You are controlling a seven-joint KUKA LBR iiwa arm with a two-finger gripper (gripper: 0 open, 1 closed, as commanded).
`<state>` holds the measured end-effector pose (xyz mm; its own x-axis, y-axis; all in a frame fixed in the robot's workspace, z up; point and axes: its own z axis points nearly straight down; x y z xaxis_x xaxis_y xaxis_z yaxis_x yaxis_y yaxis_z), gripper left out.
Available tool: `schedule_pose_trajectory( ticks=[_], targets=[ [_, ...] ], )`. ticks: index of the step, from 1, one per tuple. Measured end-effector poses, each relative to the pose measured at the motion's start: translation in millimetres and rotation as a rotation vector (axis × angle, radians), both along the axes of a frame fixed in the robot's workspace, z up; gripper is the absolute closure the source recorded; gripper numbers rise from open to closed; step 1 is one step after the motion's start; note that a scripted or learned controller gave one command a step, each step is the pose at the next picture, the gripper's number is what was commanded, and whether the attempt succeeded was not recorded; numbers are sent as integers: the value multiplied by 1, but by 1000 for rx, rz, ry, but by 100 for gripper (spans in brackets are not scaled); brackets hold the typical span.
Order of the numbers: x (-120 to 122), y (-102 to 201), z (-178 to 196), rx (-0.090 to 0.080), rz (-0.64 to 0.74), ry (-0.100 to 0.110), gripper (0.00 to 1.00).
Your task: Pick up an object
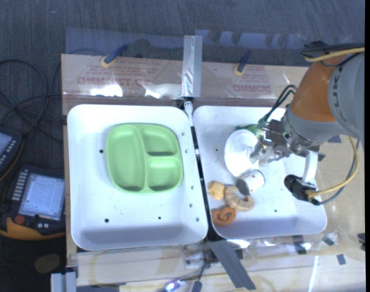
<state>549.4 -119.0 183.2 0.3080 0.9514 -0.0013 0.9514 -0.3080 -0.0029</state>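
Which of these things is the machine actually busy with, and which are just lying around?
In play:
- metal pincer over the right white bin
- round white bowl
- small white cup
- tan pastry-like pieces

Lying about:
- green divided plastic plate in the left white bin
- handheld screen units beside the bench

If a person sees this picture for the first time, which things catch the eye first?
The bright green divided plastic plate lies in the left white bin. In the right white bin, the grey arm with the orange band hangs over a white bowl, with tan and orange pastry-like pieces toward the near wall.
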Motion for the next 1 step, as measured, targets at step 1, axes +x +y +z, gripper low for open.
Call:
schedule_pose_trajectory(
  ticks=[1],
  targets=[
    [0, 0, 0, 0, 0, 0, 0]
  ],
)
